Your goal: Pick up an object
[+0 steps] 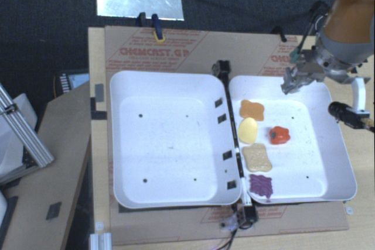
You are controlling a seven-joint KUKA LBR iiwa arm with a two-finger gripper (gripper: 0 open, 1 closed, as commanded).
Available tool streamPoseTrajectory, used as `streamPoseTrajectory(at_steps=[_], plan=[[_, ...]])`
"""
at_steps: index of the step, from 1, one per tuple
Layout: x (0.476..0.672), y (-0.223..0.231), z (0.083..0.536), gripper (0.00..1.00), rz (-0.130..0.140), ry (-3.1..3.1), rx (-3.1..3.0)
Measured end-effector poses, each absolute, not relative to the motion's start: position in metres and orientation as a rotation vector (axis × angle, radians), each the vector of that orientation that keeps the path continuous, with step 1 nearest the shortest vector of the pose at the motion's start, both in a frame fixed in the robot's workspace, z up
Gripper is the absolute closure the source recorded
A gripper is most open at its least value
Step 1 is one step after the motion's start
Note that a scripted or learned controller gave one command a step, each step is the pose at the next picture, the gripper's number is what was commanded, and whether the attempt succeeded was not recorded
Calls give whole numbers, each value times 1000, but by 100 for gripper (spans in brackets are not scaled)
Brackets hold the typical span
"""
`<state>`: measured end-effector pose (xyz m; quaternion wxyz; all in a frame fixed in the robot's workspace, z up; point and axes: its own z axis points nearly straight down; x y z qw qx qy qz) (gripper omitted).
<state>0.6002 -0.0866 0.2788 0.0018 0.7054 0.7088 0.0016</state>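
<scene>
While the tool (pixel 291 84), whose state I cannot tell, hangs over the right bin's (pixel 337 158) far rim, the closely lined foods (pixel 256 156) along its left side risk a nudged, missed grasp.

One piece of lettering can be read: red print on the brown cardboard sheet (pixel 193 44) that lies on the bench (pixel 64 126) under the two bins. It reads roughly "CHEMCAST G P", though the last letters are blurred, and it sits well to the left of the claw (pixel 291 84) and slightly farther back. A second red print on the same sheet, just behind the claw, is partly hidden and too blurred to read.
</scene>
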Motion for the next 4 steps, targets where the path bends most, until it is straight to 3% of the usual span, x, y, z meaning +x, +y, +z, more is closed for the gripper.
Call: streamPoseTrajectory(at_steps=[1,2,3,4], plan=[[543,-14,362,100,15,2231,2205],[524,3,508,100,25,2220,2203],[485,-34,538,100,9,2215,2219],[486,27,439,100,-7,2236,2214]])
